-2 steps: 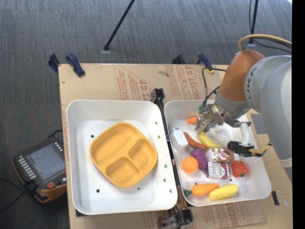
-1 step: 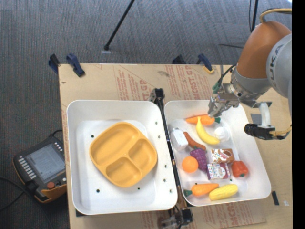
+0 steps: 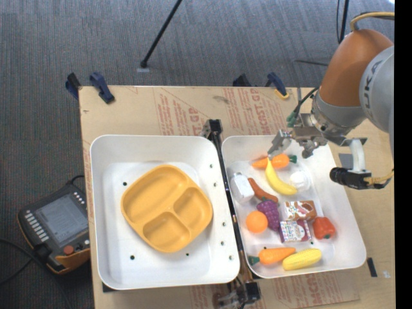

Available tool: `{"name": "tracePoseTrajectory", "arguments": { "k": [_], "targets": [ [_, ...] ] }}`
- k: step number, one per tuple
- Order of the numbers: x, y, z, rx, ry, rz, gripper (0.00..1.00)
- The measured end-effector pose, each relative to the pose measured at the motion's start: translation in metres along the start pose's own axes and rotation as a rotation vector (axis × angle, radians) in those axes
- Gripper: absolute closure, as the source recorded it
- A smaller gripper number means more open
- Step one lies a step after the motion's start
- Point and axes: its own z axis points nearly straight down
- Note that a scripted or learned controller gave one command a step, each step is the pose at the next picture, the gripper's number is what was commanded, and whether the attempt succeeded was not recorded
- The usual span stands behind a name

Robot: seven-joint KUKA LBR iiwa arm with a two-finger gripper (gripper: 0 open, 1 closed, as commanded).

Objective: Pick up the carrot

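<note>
Two carrots lie in the right bin (image 3: 351, 221). A small carrot (image 3: 273, 163) sits near the bin's back, its green top pointing right. A larger carrot (image 3: 277, 255) rests at the front beside a corn cob (image 3: 302, 259). My gripper (image 3: 293, 145) hangs above the bin's back part, just above and to the right of the small carrot. Its fingers (image 3: 279, 142) are spread apart, with nothing between them.
The right bin also holds a banana (image 3: 280, 179), a sausage (image 3: 262, 190), a white box (image 3: 243, 187), grapes (image 3: 269, 212), an orange (image 3: 257, 222), two cartons (image 3: 296, 221) and a red pepper (image 3: 324, 227). In the left bin (image 3: 106, 172) lies a yellow divided plate (image 3: 167, 206).
</note>
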Motion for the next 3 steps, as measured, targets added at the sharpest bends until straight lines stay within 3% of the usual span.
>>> {"name": "tracePoseTrajectory", "arguments": {
  "k": [1,2,3],
  "targets": [
    [-0.065,0.009,0.093,0.003,0.001,0.005,0.00],
    [-0.029,0.011,-0.055,-0.003,0.000,0.002,0.00],
    [-0.027,0.009,0.103,0.003,0.002,0.004,0.00]
  ]
}}
